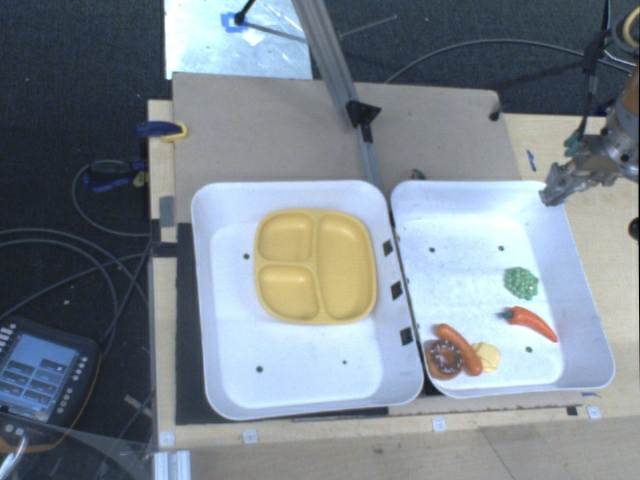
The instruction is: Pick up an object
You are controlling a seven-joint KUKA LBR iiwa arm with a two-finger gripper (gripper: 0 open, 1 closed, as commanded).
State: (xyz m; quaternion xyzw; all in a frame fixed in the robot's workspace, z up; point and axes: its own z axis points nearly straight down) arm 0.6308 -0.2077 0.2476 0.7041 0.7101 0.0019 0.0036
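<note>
Hovering over the right bin's far right corner, my claw carries nothing; how wide it gapes, unclear. I'm only approaching. Left bin: yellow tray. Near edge: donut, sausage, carrot, broccoli closest, unobstructed. Next I descend there.

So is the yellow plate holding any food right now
Empty: the yellow plate in the left bin shows three bare compartments.

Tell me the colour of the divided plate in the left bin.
The divided plate is yellow, seen in the camera view.
</note>
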